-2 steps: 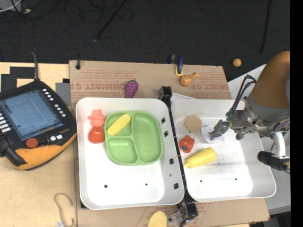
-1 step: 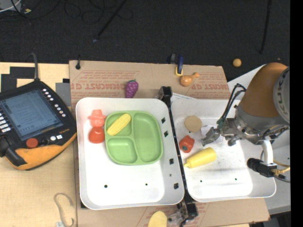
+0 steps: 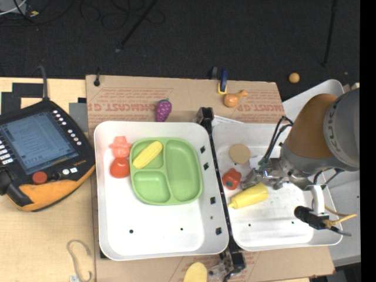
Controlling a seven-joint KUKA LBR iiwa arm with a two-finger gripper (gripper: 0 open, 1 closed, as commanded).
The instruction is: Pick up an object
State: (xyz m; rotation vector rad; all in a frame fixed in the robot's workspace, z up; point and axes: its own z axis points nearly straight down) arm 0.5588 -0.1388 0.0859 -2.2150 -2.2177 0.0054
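The right bin (image 3: 276, 234) holds a tan round disc (image 3: 239, 153), a small red piece (image 3: 231, 178) and a long yellow piece (image 3: 248, 197). My gripper (image 3: 260, 174) hangs low over this bin, just right of the red piece and right above the upper end of the yellow piece. The grey arm with its orange band (image 3: 314, 135) reaches in from the right. I see nothing held between its fingers.
The left bin (image 3: 153, 234) carries a green divided plate (image 3: 176, 175) with a yellow corn cob (image 3: 146, 153), plus a pink figure (image 3: 120, 146) and a red cup (image 3: 119, 167) beside it. Purple grapes (image 3: 163, 108) and an orange gourd (image 3: 233, 98) lie on the cardboard behind. A teach pendant (image 3: 41, 148) sits at the left.
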